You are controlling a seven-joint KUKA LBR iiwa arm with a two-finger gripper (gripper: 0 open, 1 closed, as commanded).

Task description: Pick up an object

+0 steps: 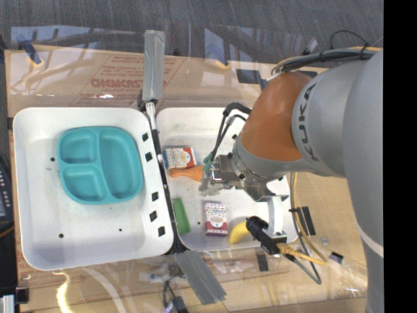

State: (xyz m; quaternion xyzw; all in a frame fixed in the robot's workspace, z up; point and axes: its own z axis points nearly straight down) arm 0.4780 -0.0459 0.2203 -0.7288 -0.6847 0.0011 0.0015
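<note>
My gripper [210, 180] hangs low in the right bin [195, 117], just right of an orange piece [184, 172] and below a small printed card box [180, 156]. Its fingertips sit close to the orange piece, but the arm's bulk hides how they stand. A red-and-white carton [215, 218] lies below the gripper. A yellow banana-like piece [238, 232] sits to the carton's right. A green stick [180, 215] rests along the bin's left wall.
The left bin [32, 194] holds a teal divided plate [100, 163]. A ridge with black clips [156, 194] separates the two bins. The grey and orange arm [306, 122] covers the right bin's right half.
</note>
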